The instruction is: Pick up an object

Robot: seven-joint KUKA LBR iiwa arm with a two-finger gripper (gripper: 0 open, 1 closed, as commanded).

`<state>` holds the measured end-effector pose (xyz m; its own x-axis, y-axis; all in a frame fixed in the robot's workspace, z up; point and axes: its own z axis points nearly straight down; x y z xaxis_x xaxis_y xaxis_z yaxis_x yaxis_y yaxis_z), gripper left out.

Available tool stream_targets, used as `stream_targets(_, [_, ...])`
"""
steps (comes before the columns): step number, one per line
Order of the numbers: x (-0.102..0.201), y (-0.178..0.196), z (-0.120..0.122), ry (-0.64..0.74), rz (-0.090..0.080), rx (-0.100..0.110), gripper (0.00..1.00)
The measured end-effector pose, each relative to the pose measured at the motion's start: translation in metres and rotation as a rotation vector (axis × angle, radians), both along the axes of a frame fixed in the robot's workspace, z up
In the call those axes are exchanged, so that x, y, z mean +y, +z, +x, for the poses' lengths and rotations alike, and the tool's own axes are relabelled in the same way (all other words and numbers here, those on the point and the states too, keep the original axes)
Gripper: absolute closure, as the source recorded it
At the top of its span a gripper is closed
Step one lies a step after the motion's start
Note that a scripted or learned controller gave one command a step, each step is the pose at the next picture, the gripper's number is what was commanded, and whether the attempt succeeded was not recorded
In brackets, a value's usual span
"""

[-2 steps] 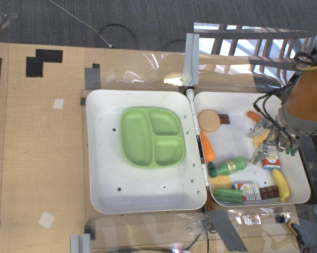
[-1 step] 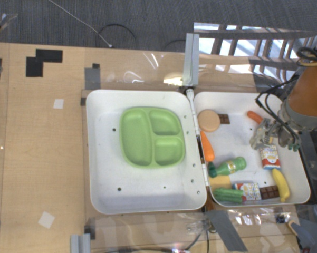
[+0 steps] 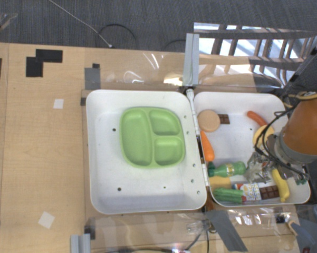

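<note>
Table (image 3: 37, 157): light wood surface; carried two shallow white bins side by side.
Left bin (image 3: 103, 194): white, rounded corners; held one item.
Right bin (image 3: 237, 101): white; held the loose objects and the arm's working end.
Arm (image 3: 306, 130): entered from the right edge; orange band sat above the wrist, grey section below it; wrist angled down and to the left over the right bin's lower right area.
Green plate (image 3: 150, 137): three compartments; lay flat near the middle of the left bin.
Pincer (image 3: 257, 171): metallic; positioned low in the right bin, just right of the green bottle and above the chocolate bar; whether it was wide, narrow or holding anything could not be told.
Green bottle (image 3: 228, 169): lay on its side, yellow cap toward the right, near the bin's left wall.
Banana (image 3: 280, 185): lay along the lower right corner, partly under the arm.
Carrot (image 3: 207, 147): orange; lay along the left wall, below the round wooden disc.
Round wooden disc (image 3: 209, 121): tan; lay at upper left of the right bin.
Sausage (image 3: 256, 118): orange-red; lay at upper right of the bin, apart from the pincer.
Chocolate bar (image 3: 268, 192): brown; lay near the lower wall, just left of the banana.
</note>
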<state>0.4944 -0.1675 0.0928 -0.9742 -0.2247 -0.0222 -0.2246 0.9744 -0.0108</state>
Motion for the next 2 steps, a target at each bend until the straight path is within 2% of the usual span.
stream_targets(1, [-0.007,0.085,0.021,0.149,-0.001,0.008,1.00])
stream_targets(2, [-0.039,-0.001,0.056,0.111,-0.001,0.006,1.00])
